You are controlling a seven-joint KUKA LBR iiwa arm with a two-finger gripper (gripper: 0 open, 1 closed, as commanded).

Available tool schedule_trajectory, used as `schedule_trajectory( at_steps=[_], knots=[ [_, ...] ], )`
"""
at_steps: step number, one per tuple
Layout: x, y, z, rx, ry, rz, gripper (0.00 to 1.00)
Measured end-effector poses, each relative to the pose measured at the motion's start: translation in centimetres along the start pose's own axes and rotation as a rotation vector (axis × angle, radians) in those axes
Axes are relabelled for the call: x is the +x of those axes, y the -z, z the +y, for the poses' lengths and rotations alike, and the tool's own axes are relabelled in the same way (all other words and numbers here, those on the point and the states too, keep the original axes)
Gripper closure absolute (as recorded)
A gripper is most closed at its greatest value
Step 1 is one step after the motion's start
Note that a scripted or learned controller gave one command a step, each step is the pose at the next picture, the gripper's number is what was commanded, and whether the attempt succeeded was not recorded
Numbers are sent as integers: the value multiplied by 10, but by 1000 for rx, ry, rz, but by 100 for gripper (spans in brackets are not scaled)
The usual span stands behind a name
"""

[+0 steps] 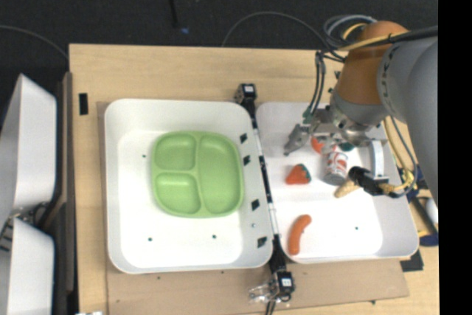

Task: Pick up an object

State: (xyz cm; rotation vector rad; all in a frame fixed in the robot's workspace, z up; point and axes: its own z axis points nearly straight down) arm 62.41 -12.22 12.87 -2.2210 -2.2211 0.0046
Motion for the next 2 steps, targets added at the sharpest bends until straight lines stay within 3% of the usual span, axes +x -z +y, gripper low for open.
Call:
schedule_trajectory(
  at_steps=[1, 2],
  knots=[
    [-1, 14, 2, -7, -2, 0, 100],
    [-1, 58, 3, -7, 2, 1, 100]
  ],
)
